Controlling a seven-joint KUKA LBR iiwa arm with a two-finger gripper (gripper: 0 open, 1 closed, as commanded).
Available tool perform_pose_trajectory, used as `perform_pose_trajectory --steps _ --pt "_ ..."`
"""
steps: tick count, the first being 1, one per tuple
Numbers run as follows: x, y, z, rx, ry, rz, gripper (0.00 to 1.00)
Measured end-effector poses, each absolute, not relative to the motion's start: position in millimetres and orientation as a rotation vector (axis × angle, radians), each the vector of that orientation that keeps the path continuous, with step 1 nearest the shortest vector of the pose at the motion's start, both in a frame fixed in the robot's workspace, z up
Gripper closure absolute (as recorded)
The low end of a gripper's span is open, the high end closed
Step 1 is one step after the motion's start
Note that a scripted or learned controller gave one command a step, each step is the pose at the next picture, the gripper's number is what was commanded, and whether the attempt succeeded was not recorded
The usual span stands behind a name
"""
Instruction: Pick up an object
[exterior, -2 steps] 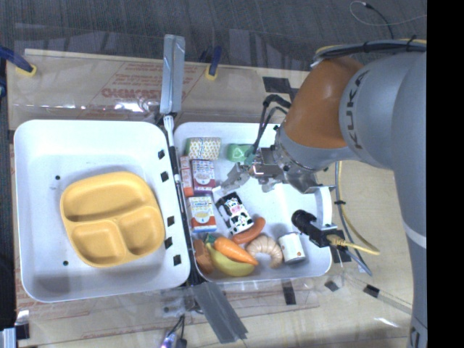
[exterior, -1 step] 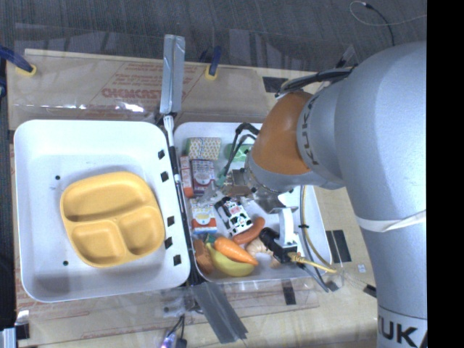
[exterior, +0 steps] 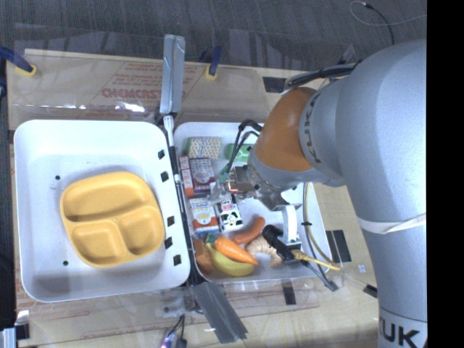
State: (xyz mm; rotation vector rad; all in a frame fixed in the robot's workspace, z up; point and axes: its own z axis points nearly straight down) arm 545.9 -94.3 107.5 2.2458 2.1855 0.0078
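On the bench, the right white bin [exterior: 313, 270] holds clutter below the gripper [exterior: 233, 187] (grip state unclear): a smooth tapered carrot [exterior: 233, 250] lies diagonally, tip lower-right.

Grey arm [exterior: 384, 136], orange band [exterior: 283, 140], KUKA lettering [exterior: 401, 333]

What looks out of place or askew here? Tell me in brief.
Nothing looks spilled or broken. The right bin is crowded: a carrot lies across a banana, with a hot dog and small cartons jumbled beside them. The yellow divided tray sits flat in the left bin, slightly rotated.
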Motion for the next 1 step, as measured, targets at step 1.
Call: perform_pose_trajectory --steps 1 --pt "480.1 -88.8 191.5 2.078 2.359 -0.002 1.0"
